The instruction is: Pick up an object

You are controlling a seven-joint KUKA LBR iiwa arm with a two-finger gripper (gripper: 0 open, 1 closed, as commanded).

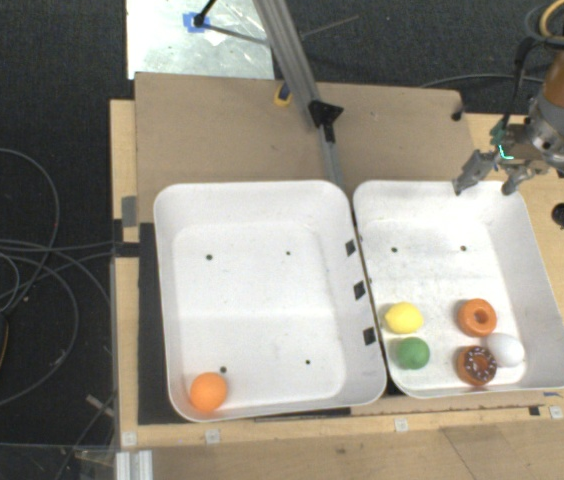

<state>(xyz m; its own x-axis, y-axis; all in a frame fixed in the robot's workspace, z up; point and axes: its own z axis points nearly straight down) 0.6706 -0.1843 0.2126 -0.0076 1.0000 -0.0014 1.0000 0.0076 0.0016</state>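
My gripper (pixel 485 178) hangs open above the far right corner of the right bin (pixel 442 228), its two dark fingers spread with nothing between them. Well below it, along that bin's near side, lie a yellow ball (pixel 403 318), a green ball (pixel 412 353), an orange ring (pixel 477 317), a brown sprinkled donut (pixel 476 365) and a white ball (pixel 507 349). An orange ball (pixel 208 391) rests alone in the left bin's near left corner.
The left bin (pixel 252 268) adjoins the right one along a clipped middle seam. A grey pole (pixel 292 58) slants across the brown board behind the bins. Cables lie on the dark floor at the left.
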